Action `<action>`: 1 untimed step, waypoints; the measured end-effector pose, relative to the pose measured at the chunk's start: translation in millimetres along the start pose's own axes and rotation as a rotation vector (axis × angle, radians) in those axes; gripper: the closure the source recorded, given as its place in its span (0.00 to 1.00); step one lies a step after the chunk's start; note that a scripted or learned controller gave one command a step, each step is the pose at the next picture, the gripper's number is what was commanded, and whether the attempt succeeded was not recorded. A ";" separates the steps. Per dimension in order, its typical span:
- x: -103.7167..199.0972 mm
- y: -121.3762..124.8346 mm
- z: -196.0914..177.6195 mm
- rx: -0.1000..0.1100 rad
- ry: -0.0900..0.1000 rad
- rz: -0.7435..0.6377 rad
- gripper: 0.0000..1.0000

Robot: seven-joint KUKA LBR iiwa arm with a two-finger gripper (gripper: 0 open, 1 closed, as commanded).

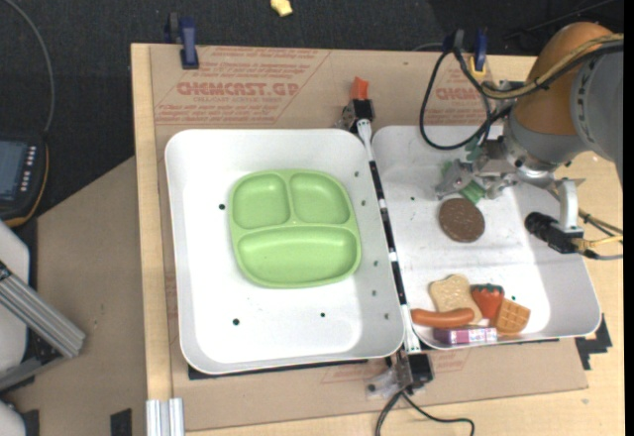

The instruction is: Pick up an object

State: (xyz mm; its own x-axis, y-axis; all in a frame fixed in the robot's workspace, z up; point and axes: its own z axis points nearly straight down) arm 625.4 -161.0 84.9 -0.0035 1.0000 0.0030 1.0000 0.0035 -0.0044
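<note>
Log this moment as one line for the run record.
arm: over right bin | gripper: above brown round patty, holding nothing visible | toy food pile: near corner | green divided plate: in left bin

Brown round patty [462, 220] flat in right bin [565, 275]

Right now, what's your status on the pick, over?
Gripper low in right bin, just above brown round patty; grip unconfirmed. Other toy food piled at bin's near corner. Green divided plate in left bin. No obstruction.
</note>
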 end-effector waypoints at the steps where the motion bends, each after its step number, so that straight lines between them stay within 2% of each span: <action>1: 23.3 -91.0 1.2 0.004 0.001 0.005 0.00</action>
State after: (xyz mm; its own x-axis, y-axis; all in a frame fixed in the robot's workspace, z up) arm 534.3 -138.0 84.2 0.0020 1.0000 0.0035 1.0000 -0.0020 -0.0086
